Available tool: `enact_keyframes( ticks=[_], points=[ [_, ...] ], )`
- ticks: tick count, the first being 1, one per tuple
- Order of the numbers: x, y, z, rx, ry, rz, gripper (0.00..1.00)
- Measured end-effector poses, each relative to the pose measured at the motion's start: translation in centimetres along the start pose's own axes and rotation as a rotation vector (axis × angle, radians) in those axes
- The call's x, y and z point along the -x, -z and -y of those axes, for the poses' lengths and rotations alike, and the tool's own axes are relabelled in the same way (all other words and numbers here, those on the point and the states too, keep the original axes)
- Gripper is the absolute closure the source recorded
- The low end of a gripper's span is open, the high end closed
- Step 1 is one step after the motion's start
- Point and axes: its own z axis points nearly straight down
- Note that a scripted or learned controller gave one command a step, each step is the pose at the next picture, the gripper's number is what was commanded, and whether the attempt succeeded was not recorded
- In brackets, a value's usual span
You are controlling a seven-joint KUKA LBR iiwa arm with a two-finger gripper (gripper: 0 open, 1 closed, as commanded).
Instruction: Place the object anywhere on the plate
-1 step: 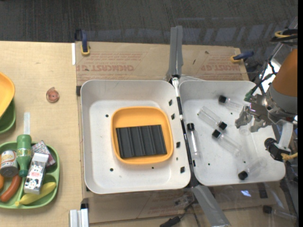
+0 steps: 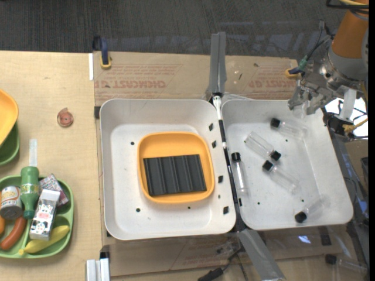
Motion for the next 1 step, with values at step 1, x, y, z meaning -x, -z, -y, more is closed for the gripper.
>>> enact_keyframes(
  ticks=[1],
  points=[
    [2.5, 3.36, -2.1, 0.001, 0.18, 0.0, 1.0]
  ],
)
